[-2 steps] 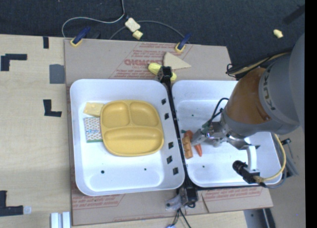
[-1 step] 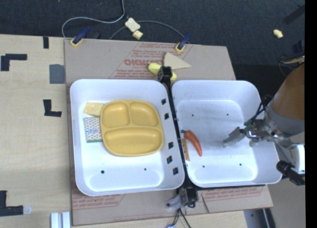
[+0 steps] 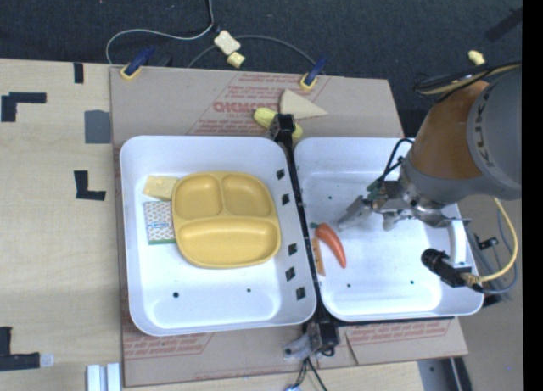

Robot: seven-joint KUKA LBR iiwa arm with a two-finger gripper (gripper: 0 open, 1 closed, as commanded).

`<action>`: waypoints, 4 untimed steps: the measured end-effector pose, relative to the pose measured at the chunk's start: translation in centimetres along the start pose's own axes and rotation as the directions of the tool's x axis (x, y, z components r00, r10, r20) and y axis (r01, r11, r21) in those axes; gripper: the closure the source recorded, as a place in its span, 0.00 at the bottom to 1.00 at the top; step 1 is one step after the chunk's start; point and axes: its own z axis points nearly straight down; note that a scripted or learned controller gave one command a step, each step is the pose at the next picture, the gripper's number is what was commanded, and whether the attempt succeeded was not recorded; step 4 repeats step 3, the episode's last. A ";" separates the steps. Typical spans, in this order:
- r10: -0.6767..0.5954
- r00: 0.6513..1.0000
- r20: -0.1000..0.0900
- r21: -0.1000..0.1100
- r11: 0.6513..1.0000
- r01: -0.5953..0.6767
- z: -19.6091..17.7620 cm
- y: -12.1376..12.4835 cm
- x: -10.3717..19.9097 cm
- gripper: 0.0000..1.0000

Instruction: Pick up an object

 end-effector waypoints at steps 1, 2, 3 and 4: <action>0.011 1.000 0.008 0.000 1.000 -0.011 4.8 -3.0 2.4 0.00; 0.009 1.000 0.004 0.001 1.000 -0.009 5.7 -1.0 1.9 0.00; 0.009 1.000 0.009 -0.006 1.000 -0.009 4.6 -0.9 1.8 1.00; 0.009 1.000 0.009 -0.006 1.000 -0.009 4.6 -0.9 1.8 1.00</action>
